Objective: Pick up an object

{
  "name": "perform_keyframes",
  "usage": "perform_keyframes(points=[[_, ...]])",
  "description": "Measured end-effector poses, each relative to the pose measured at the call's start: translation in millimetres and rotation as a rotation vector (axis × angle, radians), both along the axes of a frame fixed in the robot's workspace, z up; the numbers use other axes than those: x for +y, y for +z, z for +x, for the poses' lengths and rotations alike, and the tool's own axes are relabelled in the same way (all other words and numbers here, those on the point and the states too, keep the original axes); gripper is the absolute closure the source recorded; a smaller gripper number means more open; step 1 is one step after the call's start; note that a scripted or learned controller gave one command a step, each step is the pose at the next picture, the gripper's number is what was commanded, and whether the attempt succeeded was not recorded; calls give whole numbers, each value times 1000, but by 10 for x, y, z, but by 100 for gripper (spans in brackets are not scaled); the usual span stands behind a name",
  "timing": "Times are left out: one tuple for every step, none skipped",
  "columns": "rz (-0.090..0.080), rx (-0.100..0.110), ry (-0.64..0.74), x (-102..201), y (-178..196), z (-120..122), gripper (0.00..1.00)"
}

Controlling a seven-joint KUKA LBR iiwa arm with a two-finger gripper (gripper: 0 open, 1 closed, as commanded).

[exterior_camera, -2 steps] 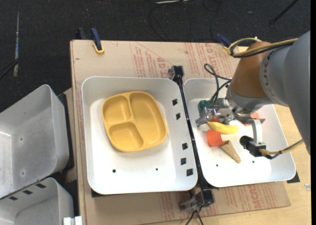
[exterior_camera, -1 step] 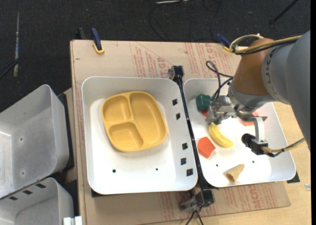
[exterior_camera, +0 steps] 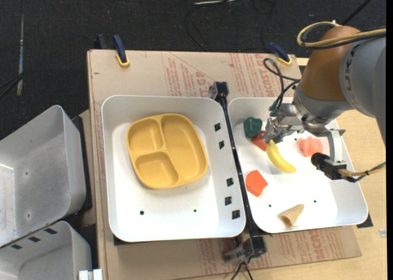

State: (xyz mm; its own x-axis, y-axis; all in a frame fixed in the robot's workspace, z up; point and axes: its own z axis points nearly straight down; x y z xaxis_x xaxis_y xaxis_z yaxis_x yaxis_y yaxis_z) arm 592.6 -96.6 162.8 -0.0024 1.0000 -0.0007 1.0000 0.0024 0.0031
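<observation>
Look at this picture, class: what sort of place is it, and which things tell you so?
Most likely a robotics lab test bench: a grey arm with an orange band reaches over two shallow white bins, toy-like items such as a yellow plastic banana lie inside, and loose cables run across the dark floor.

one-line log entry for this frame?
phase: reaching | gripper: low in right bin, by banana and green toy | grasp: none confirmed | left bin: yellow tray

- arm (exterior_camera: 362, 64): grey, rounded housing w/ dark lettering
- orange band (exterior_camera: 328, 58) above wrist
- yellow + black cables looped on top
- gripper (exterior_camera: 274, 130): metallic grey
</observation>
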Motion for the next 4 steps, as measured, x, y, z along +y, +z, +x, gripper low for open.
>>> perform_keyframes(points=[[0, -1, 1, 62, 441, 36, 100], [0, -1, 1, 41, 860, 48, 100], [2, 6, 4, 614, 753, -130, 100], [2, 7, 5, 1194, 678, -359, 100]])
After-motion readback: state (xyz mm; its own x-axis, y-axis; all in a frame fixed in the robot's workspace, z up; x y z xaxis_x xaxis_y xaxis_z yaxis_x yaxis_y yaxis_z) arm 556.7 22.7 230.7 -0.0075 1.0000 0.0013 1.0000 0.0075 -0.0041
